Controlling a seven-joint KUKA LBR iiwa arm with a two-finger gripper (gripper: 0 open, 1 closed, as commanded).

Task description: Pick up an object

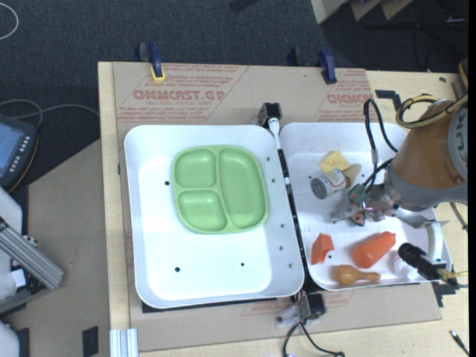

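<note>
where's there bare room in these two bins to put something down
Left bin: bare floor runs below the green divided plate to the near rim, plus a strip along its left side. Right bin: crowded. The end effector sits mid-bin among the yellow piece, small can, orange carrot, red piece and tan gourd.

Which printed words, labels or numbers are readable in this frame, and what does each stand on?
"CHEMCAST. G P": red print on the brown protective paper covering the bench board, left part.
The same red print on the right part: cut off, too blurred to read.
Small can label: too small to read.
</note>
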